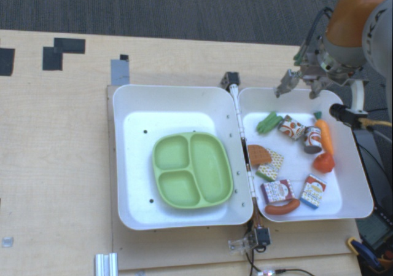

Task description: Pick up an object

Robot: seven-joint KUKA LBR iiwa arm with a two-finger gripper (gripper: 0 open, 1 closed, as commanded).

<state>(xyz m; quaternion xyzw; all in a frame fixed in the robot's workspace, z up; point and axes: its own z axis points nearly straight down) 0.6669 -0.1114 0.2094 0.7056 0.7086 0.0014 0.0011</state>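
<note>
We look down on a pale wooden counter point(55, 164) that carries two shallow white bins side by side. The left bin point(132, 145) holds a light green plate point(192, 170) with three compartments, lying flat near the middle of the bin.

The right bin point(353, 189) holds the small things that could be picked. At its far side lies a green pea pod point(269, 123), and just beside it a small patterned packet point(291, 128). Next comes a little can point(312, 139) lying on its side, touching an orange carrot point(326, 135) that runs along the right part of the bin. Below the carrot sits a red, strawberry-like piece point(323, 162). Near the wall shared with the left bin we see a brown, bread-like piece point(259, 155) resting partly on a green and white wedge point(271, 166). Toward the near edge stand a dark red carton point(277, 192) and a white carton point(313, 192), apart from each other, with a red sausage point(282, 208) just below the dark red one.

The grey arm point(359, 7), with its orange band, reaches in from the right. Its gripper point(304, 84) hovers over the far rim of the right bin, above and apart from every object. The jaws are spread, released, with nothing between the two fingers point(284, 86).
</note>
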